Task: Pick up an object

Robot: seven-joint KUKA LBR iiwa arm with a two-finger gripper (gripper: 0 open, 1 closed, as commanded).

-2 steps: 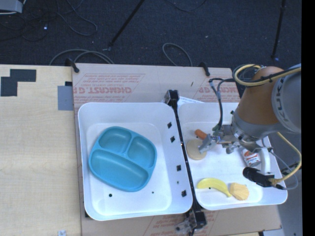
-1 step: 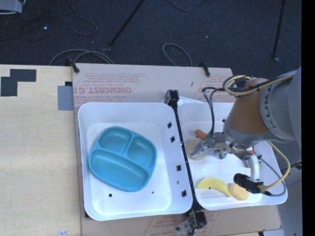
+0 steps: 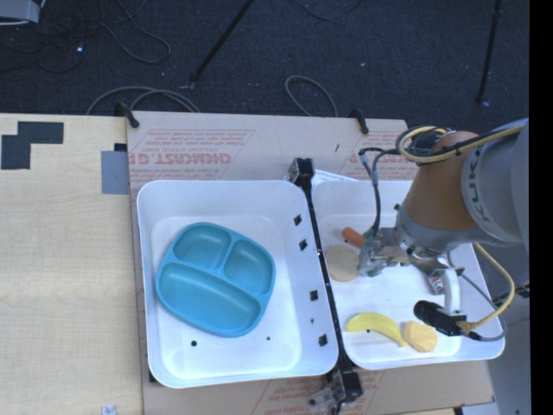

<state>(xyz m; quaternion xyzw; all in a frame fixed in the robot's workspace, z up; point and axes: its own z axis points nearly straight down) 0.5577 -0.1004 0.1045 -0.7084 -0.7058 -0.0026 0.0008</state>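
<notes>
In the right bin (image 3: 371,201) lie a tan round disc (image 3: 342,264), a small orange piece (image 3: 352,234), a yellow banana (image 3: 375,326) and a yellow sponge-like lump (image 3: 422,336). My gripper (image 3: 371,258) hangs low over the bin's middle, just right of the tan disc and below the orange piece. Nothing is visibly held between its fingers. The arm's orange band (image 3: 441,193) and grey body cover the bin's right part.
The left bin (image 3: 164,210) holds a blue divided plate (image 3: 216,277). A black divider clamp runs between the bins (image 3: 313,266). A black-and-white part of the arm (image 3: 442,305) sits above the sponge. Cables loop over the right bin's back.
</notes>
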